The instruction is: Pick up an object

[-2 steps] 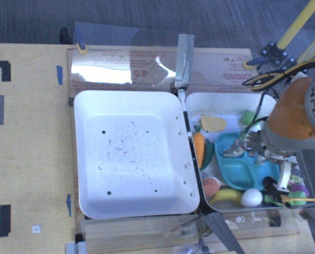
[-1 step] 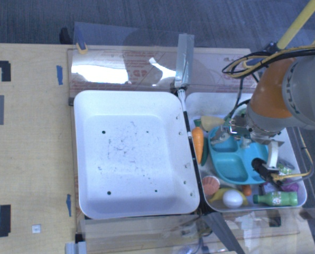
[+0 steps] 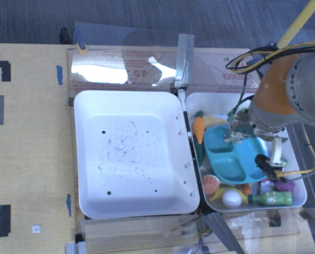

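Blue plastic filled most of the right bin (image 3: 300, 194): a divided tray (image 3: 234, 157) lay tilted there, its long axis running from about ten o'clock to four o'clock. The gripper (image 3: 237, 135) hung directly over the tray's upper compartment, at or just above its surface; whether it was spread or pressed together could not be told from this angle, and nothing could be seen pinched in it.

The tray looked the likeliest target, being straight beneath the gripper. Other candidates lay close by. An orange carrot (image 3: 198, 129) stood at nine o'clock from the gripper, just beside the tray's left edge, its length running roughly twelve to six. A white egg (image 3: 232, 198) sat at six o'clock, near the bin's front rim, and a green bottle (image 3: 270, 198) lay on its side at about five o'clock, long axis three to nine.

Red lettering ran along the clear panel behind the bins but was too blurred to read. The bottle's label was likewise illegible. The left bin (image 3: 94, 110) bore no writing.
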`<control>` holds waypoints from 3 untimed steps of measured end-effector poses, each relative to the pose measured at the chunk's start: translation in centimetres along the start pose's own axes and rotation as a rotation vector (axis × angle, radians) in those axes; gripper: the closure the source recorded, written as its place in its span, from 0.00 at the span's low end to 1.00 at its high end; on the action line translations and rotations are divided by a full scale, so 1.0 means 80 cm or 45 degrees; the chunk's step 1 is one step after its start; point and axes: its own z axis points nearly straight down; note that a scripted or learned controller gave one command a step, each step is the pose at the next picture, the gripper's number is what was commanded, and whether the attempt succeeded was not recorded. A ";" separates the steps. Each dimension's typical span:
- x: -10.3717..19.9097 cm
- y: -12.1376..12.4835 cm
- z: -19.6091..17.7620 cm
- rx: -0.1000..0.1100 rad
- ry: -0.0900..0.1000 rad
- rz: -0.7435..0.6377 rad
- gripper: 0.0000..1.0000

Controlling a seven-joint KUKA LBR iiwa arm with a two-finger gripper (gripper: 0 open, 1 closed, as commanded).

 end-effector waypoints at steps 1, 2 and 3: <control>0.002 -0.002 0.003 0.007 0.002 -0.001 0.00; -0.010 0.049 0.025 0.024 0.013 -0.156 0.00; -0.054 0.049 -0.148 0.021 0.012 -0.248 0.00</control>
